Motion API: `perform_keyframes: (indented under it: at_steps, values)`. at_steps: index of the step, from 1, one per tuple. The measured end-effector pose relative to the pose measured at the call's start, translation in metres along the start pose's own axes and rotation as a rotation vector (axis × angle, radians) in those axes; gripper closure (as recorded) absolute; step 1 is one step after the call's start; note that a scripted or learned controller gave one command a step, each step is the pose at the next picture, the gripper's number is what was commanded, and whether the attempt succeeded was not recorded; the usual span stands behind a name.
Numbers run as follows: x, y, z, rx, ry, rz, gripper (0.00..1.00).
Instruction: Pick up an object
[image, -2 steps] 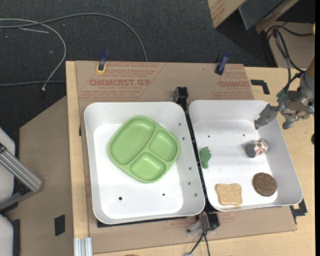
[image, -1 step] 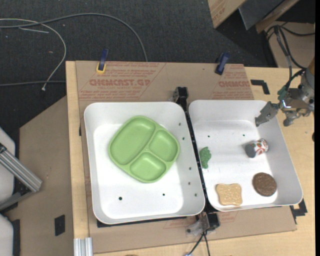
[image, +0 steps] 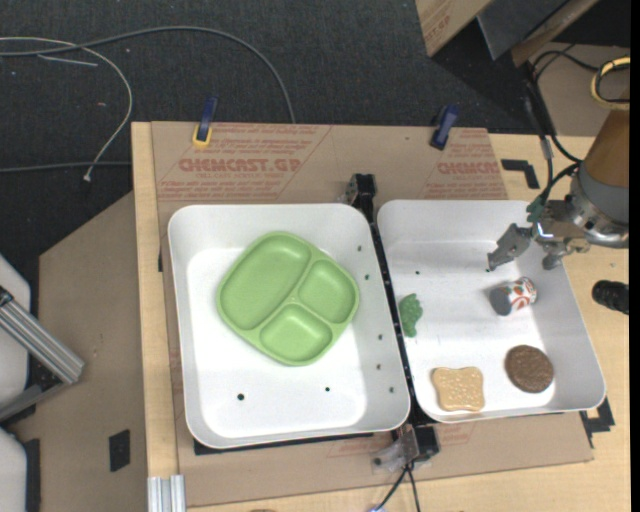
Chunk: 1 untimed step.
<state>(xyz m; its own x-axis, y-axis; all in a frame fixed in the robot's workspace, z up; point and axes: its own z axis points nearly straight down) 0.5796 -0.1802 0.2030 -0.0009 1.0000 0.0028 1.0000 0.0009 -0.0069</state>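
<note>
The pincer (image: 527, 250) hangs spread, gripping nothing, near the right bin's (image: 440, 222) far edge, just above a small can (image: 512, 297); bare floor lies beside it.

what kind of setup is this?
Likely a lab grasping rig: two white bins on a clamped board, toy food such as a cookie, loose cables on the floor, gripper over the right bin.

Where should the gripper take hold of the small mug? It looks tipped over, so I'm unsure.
Across the mug's round body, coming from above with the gripper: it lies on its side, grey opening facing left, so probably the curved sides are easiest to pinch.
</note>
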Motion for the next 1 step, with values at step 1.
perform_keyframes:
  at_steps: [1]
  values:
    - [0.0006,0.0022,0.0634,0.001,0.001,0.001,0.0]
